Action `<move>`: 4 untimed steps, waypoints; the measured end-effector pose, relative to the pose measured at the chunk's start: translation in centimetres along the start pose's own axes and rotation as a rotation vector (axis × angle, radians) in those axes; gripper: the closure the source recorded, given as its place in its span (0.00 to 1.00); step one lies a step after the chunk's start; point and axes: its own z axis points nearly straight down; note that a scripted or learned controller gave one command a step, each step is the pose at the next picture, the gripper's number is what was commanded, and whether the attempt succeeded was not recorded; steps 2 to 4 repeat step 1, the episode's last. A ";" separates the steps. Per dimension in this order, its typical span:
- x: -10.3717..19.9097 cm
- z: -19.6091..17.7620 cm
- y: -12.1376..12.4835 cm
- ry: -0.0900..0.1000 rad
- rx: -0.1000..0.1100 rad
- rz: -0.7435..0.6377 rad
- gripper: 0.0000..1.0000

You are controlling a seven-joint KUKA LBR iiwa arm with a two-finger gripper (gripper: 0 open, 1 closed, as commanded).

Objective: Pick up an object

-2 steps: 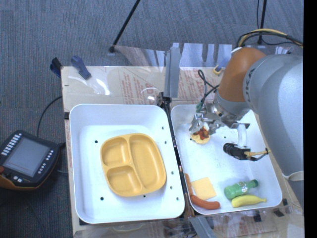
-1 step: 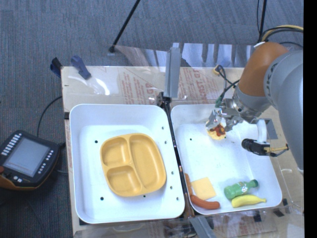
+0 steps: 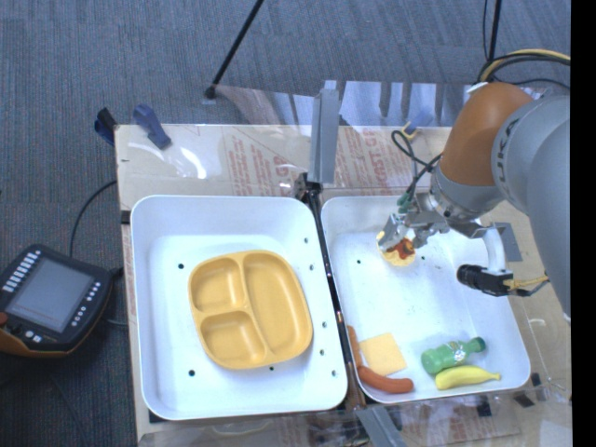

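Above the right bin [image 3: 521, 343], the gripper [image 3: 402, 240] clamps a small yellow-and-red toy [image 3: 401, 250], axis indiscernible.

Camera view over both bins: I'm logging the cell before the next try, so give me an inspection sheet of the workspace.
Surface: two shallow white bins side by side, left bin and right bin, on a bench.
Job's things: right bin holds a cheese slice, a sausage, a green bottle and a banana near its front edge; a small yellow-and-red item lies under the gripper.
Clutter: yellow divided plate in the left bin.
Grippers: gripper low over the small item; grasp cannot be judged.
Cables: yellow and black cables loop over the arm.
Surroundings: teach pendant on the carpet at left; a stand leg behind.
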 end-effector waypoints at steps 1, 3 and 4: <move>4.2 -3.4 0.8 0.000 -0.006 -0.028 1.00; 4.2 -3.4 0.8 0.000 -0.006 -0.028 1.00; 4.2 -3.4 0.8 0.000 -0.006 -0.028 1.00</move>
